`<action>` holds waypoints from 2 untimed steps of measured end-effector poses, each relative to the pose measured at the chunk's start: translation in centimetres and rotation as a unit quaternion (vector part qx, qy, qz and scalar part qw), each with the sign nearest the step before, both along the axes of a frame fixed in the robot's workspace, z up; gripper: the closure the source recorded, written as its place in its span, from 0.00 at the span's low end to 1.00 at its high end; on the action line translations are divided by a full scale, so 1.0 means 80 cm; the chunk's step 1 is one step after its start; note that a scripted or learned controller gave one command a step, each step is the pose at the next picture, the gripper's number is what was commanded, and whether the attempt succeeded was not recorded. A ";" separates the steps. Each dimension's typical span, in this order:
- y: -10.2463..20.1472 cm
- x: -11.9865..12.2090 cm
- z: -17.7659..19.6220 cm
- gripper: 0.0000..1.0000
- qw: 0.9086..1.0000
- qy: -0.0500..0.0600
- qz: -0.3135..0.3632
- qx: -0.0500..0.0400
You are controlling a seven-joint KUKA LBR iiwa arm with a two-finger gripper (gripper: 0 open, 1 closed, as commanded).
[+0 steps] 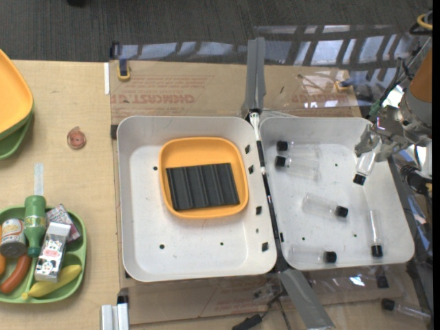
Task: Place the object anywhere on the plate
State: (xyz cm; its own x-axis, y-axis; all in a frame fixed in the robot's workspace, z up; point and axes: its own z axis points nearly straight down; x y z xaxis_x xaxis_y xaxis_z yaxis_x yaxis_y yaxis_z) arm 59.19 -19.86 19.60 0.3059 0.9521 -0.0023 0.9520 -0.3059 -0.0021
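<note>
Your gripper hangs over the right bin's far right side, clamped on a clear vial with a black cap. The orange plate sits in the left bin.

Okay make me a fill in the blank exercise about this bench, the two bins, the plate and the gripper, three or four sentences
1. The orange plate lies in the ___ bin.
2. A ___ ribbed mat lies on the plate.
3. The gripper is over the ___ bin.
4. The clear vials in the right bin have ___ caps.

Missing words: left; black; right; black
</note>
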 end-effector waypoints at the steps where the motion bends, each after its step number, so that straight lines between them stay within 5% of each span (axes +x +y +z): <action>1: -0.018 0.066 0.024 1.00 0.991 -0.001 0.132 0.000; 2: -0.027 0.084 0.022 1.00 0.959 -0.002 0.285 0.000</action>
State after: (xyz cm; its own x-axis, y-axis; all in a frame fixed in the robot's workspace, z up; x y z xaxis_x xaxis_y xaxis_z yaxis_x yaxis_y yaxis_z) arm 65.92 -22.01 21.34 -0.2630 0.9648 -0.0024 0.9648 0.2630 0.0011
